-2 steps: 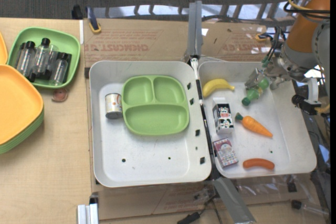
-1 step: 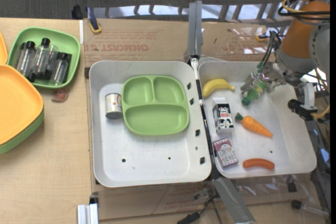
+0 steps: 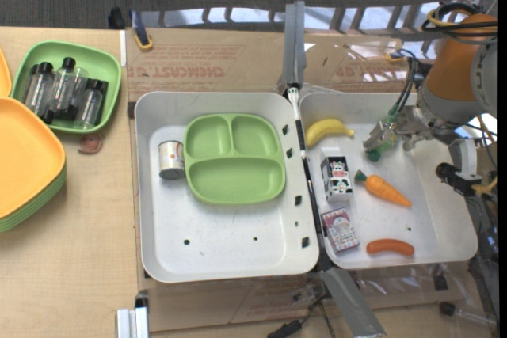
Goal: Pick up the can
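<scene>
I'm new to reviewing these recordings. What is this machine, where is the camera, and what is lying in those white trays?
A fixed camera looks down at a slant on two white bins. The grey arm with an orange band reaches in from the right; its gripper hangs over the right bin, with nothing visibly held. That bin holds a banana, a carrot, a sausage and two small cartons. The left bin holds a green divided plate and, beside it, the can to pick up.

The can (image 3: 170, 160) lay hemmed between the left bin's left wall (image 3: 139, 170) and the green divided plate (image 3: 234, 157) touching its right side. Open white floor (image 3: 230, 237) ran nearer. Above the can nothing stood in the way.
</scene>
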Robot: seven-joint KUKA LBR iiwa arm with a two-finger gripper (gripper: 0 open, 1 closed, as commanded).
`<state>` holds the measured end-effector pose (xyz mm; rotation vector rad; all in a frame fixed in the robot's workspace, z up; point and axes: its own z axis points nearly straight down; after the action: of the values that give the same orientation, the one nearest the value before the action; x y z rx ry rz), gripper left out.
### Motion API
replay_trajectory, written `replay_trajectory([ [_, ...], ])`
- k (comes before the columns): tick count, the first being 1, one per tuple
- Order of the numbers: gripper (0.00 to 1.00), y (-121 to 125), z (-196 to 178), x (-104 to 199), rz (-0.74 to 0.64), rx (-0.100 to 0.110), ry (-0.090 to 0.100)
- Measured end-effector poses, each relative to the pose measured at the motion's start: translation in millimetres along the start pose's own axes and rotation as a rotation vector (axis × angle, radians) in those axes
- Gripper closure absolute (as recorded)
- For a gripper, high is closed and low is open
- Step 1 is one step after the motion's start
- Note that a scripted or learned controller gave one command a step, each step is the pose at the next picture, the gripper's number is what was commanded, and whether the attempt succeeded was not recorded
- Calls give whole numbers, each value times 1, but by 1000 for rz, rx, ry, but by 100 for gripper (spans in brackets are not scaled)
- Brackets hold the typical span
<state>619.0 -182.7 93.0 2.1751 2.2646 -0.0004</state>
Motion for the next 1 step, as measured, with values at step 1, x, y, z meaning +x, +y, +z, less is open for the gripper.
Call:
replay_trajectory([
  [1, 0, 13, 1, -4, 7, 0, 0],
])
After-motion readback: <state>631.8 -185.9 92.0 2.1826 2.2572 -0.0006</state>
